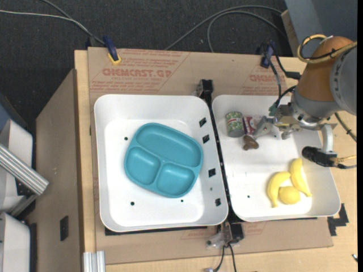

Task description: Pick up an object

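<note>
I see the gripper (256, 130) low in the right bin (317, 208), fingers spread, empty, beside the can (233, 123) and brown piece (250, 144). Risk: closing here may nudge both aside, grasping nothing.

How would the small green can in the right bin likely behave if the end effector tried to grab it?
The green can looks rigid, so it should hold its shape. If it lies on its side, its round body may roll when nudged. Its smooth surface could slip.
</note>
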